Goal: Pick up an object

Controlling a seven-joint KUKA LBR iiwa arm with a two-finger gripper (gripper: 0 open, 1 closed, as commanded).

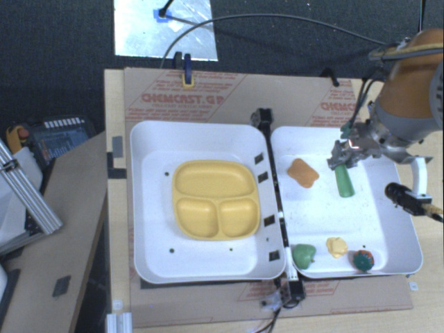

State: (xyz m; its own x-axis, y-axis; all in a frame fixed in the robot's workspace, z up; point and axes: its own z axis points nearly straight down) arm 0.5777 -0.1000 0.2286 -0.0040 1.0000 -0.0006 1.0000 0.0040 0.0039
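Note:
The right bin (386, 222) holds several small objects. An orange lump (303, 173) lies at its upper left, and a green cylinder (344, 183) stands to the right of it. My gripper (345, 158) hangs over the bin's upper part, right at the top end of the green cylinder, its tip touching or nearly touching it. The arm comes in from the right with its orange band (411, 82) above. Along the bin's front edge lie a green piece (303, 255), a small yellow piece (336, 246) and a red-and-green piece (363, 259).
The left bin (148, 186) holds a yellow three-compartment tray (215, 198). A black divider (272, 186) runs between the bins. A black fixture (406, 196) sticks in at the right bin's right rim. Cables cross behind the bench.

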